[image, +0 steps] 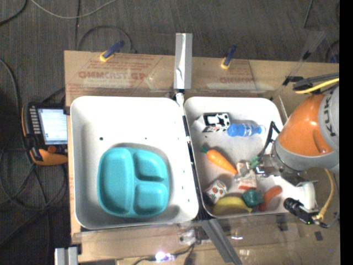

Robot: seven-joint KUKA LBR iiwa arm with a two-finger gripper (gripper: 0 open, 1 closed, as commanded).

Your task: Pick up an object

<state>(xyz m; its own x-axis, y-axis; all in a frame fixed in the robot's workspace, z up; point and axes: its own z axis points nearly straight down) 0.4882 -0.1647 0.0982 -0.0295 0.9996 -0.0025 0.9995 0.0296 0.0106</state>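
The right bin [267, 106] holds several small objects. A black-and-white carton [216, 120] and a blue bottle [243, 130] lie near its far side. An orange carrot [221, 160] lies in the middle. Along the near wall sit a small red-and-white carton [216, 191], a yellow banana [230, 205], a dark green item [253, 197] and a red-orange item [271, 195]. My gripper [255, 167] hangs low over the right half of this bin, right at a white-and-red packet [246, 177]. Whether it touches the packet is unclear.
The left bin [88, 115] carries a teal divided tray [133, 181] in its near half. The arm's orange band [309, 128] overhangs the right bin's right wall. A handheld pendant [47, 130] lies left of the bins. Clamps and a post stand behind them.
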